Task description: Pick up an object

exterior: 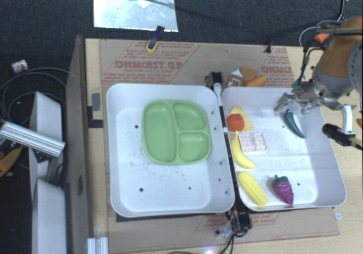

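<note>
My gripper [296, 105] hangs over the far right part of the right bin [326, 159], below the grey wrist and its orange band. A green pepper [295, 124] lies or hangs right under it, its upper end touching the gripper's outline; whether it is gripped is unclear. Further left in the same bin are a red tomato [235, 123] against a yellow wedge [240, 113], a white and pink packet [252, 142], a banana [241, 156], a corn cob [252, 187] and a purple bunch of grapes [283, 189].
The left bin [127, 190] holds a green divided plate [175, 132]. A black clamp [216, 81] sits at the far end of the wall between the bins, with orange pieces [249, 79] on the cardboard beyond it. Cables run along the right side.
</note>
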